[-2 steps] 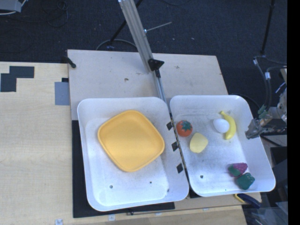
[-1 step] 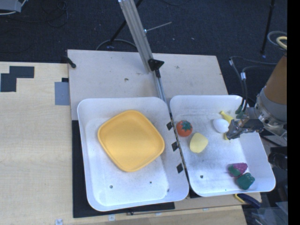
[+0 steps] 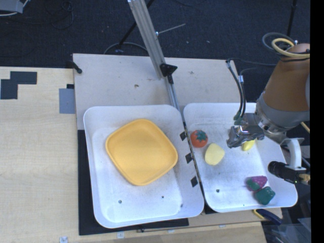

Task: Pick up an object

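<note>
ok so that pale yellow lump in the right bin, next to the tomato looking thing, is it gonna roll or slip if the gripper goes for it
Probably somewhat. The pale yellow lump looks rounded and smooth, so it may roll when nudged and could squirt out of a two-finger pinch. It lies loose on the flat floor of the right bin, apart from the red-orange piece, so nothing would stop it sliding. It looks like a small toy food, likely light.

**Surfaces and finishes**

Both bins [image 3: 96, 135] look like matt white plastic, the right one scuffed grey. The yellow plate [image 3: 140, 151] is smooth plastic with a soft sheen. The bench [image 3: 30, 151] at left shows pale wood grain. The slanted rail [image 3: 149, 34] looks like bare ribbed metal.
</note>
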You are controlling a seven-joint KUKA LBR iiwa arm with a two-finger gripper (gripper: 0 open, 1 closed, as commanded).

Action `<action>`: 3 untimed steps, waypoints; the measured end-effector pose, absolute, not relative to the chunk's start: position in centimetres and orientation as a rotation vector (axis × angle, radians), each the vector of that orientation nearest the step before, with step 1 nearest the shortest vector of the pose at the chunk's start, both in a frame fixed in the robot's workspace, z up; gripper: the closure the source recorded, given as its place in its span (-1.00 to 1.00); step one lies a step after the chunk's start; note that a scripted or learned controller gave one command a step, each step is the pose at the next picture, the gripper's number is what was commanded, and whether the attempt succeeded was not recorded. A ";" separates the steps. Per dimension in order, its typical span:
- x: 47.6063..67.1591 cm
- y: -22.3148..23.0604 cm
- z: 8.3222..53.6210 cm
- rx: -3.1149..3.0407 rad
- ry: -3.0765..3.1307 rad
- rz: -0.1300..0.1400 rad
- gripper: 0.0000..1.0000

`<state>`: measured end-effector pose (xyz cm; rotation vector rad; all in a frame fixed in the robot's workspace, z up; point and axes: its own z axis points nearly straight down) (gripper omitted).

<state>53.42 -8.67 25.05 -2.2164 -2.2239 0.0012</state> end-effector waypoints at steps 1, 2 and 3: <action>54.8 -3.2 25.5 -2.217 -2.225 0.000 1.00; 56.2 1.8 25.7 -2.217 -2.225 0.000 1.00; 57.5 7.7 24.6 -2.216 -2.225 0.001 1.00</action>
